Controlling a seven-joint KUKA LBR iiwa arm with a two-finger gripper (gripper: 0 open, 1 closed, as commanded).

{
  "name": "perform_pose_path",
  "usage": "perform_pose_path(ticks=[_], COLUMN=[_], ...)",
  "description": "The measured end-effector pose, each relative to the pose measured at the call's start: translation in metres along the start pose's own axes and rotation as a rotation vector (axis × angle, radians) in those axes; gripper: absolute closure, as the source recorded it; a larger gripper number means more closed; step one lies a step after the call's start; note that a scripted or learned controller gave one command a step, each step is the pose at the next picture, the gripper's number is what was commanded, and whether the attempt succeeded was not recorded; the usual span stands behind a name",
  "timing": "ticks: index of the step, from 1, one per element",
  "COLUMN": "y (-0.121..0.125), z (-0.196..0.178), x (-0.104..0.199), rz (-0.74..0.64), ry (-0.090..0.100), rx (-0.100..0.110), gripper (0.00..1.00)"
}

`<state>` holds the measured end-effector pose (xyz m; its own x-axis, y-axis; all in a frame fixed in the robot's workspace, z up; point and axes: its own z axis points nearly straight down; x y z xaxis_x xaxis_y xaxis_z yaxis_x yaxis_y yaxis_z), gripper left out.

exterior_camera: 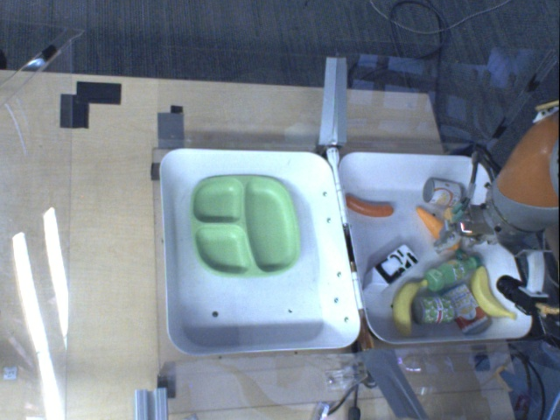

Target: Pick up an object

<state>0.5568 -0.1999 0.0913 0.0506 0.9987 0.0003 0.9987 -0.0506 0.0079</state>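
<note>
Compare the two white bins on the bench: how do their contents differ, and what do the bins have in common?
The left bin holds one thing, a green divided plate, lying flat; the right bin holds a jumble: bananas, an orange sausage-shaped toy, a green bottle and more. The gripper hangs over the right bin, while nothing hangs over the left bin. Both bins are shallow, white and round-cornered, set side by side.

A pale wooden bench [96, 261] bears two white bins [179, 322] side by side.
</note>
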Motion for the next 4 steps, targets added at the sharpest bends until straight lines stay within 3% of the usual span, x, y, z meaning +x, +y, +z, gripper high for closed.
perform_pose_path(ticks=[1,2,3,4], y=[0.027,0.053,0.049,0.030], z=[-0.122,-0.144,-0.149,-0.167], x=[0.035,0.065,0.072,0.079], rz=[0.064,0.072,0.095,0.136], ry=[-0.002,-0.002,-0.002,-0.001], rx=[0.000,0.001,0.003,0.002], gripper=[1.00,1.00,1.00,1.00])
